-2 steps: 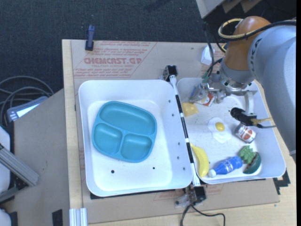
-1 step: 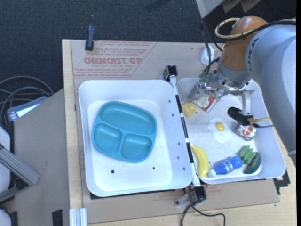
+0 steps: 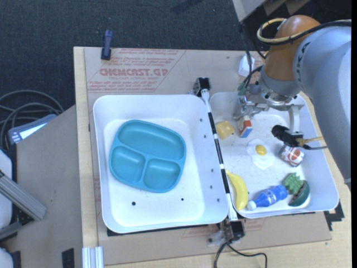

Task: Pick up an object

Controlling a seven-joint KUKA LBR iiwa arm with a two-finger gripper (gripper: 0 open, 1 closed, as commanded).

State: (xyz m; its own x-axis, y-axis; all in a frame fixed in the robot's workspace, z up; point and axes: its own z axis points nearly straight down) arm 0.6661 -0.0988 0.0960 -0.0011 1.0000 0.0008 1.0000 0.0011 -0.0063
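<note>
One robot hand hangs low over the far end of the right bin. It is too blurry to tell if the hand is open or shut. Just under it sits a little red, white and blue box. The two are so close that they seem to touch, but I cannot tell if the hand has the box. A yellow lump lies just beside the box, next to the wall between the bins. A bit nearer to us is a fried egg, and a small can lies on its side by it. At the near end are a banana, a blue bottle lying down, and a green leafy thing by a teal dish. The left bin holds a blue plate with three parts. Both bins sit on a brown board.
</note>
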